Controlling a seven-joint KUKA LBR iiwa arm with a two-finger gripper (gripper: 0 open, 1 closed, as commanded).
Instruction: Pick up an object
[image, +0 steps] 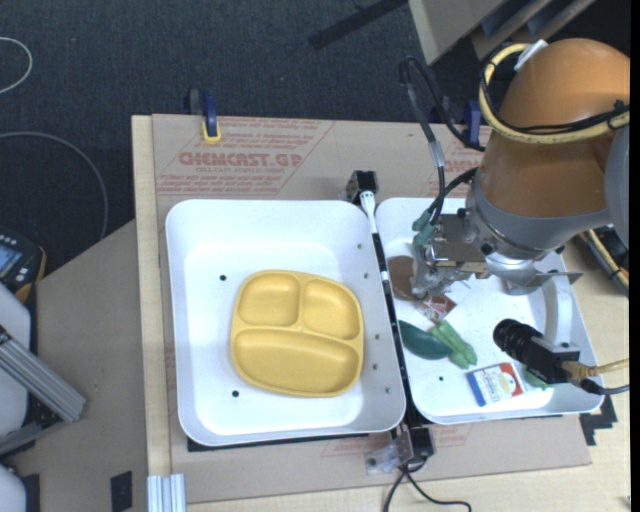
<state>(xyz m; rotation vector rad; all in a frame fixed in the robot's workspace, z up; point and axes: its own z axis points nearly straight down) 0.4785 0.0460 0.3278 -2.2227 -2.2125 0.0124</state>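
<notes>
Gripper (432, 282) low in right bin (572, 400), just above green object (437, 341); finger state cannot be told. Yellow 3-compartment tray (297, 333) in left bin (200, 300).

Green toy (438, 341) — flat, right bin (560, 400)

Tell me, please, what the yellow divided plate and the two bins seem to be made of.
The yellow divided plate looks like moulded plastic with a satin finish: uniform colour, rounded compartment ridges, soft highlights. The left bin and the right bin look like thin, smooth white plastic, with rounded corners and a faint gloss, though coated metal is possible.
</notes>
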